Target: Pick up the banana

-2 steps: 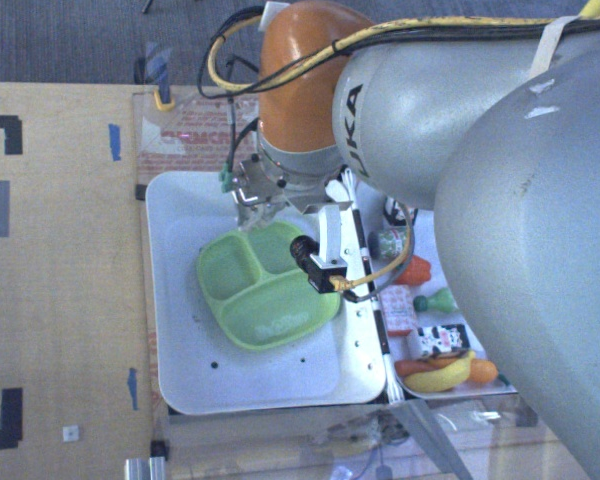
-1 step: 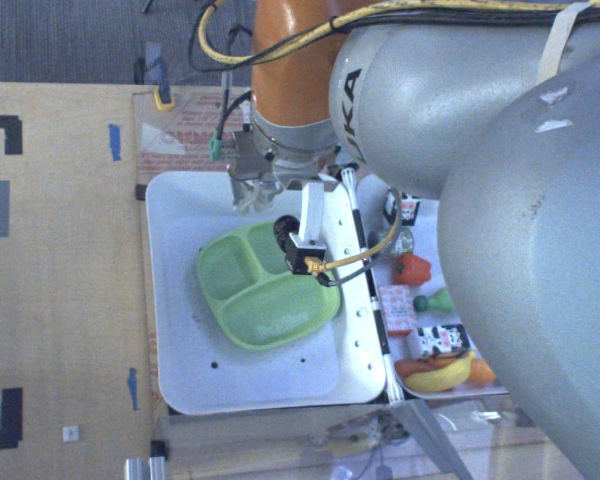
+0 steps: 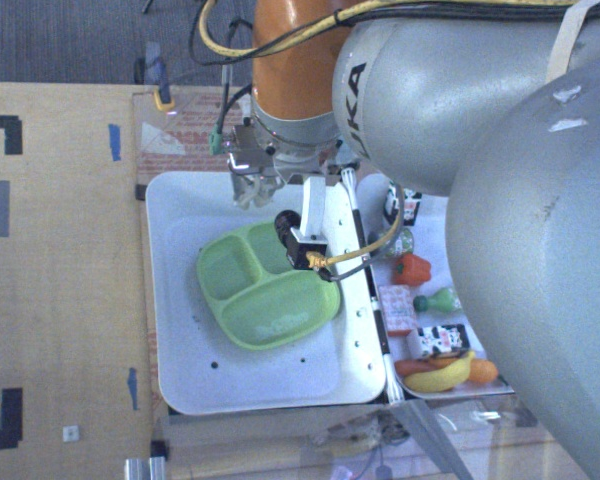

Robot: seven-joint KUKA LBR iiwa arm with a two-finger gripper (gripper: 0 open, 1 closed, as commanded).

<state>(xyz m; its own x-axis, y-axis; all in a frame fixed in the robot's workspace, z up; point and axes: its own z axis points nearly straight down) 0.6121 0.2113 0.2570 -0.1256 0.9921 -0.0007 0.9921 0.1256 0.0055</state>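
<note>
The yellow banana lies at the near end of the right bin, curved, with its ends pointing up. It is wedged between a small orange and a reddish carrot-like piece. My gripper hangs over the far part of the left bin, just beyond the green plate, a long way from the banana. Nothing shows in the gripper. The big grey arm covers most of the right bin.
A green divided plate sits in the middle of the left bin. The right bin also holds a red pepper, a green piece, a small carton and a pink packet. A raised rim divides the bins.
</note>
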